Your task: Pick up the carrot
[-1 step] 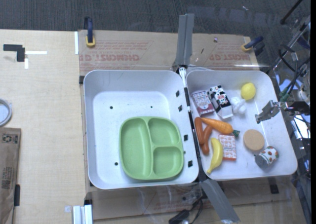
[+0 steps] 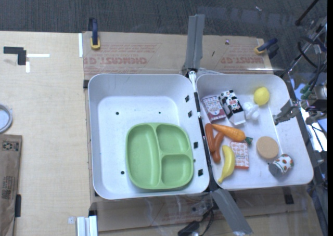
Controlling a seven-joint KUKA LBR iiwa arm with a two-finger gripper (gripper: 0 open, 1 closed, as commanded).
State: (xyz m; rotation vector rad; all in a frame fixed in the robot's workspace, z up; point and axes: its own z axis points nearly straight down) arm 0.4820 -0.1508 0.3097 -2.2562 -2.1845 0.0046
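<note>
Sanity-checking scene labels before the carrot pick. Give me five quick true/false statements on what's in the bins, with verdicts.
1. The carrot lies in the right bin. True.
2. The green plate sits in the right bin. False: it sits in the left bin.
3. The banana lies nearer the bottom edge of the picture than the carrot. True.
4. The lemon lies beside the green plate. False: it is in the right bin, near its far right corner.
5. The carrot lies on the green plate. False: it rests on the right bin's floor, next to the hot dog.
</note>
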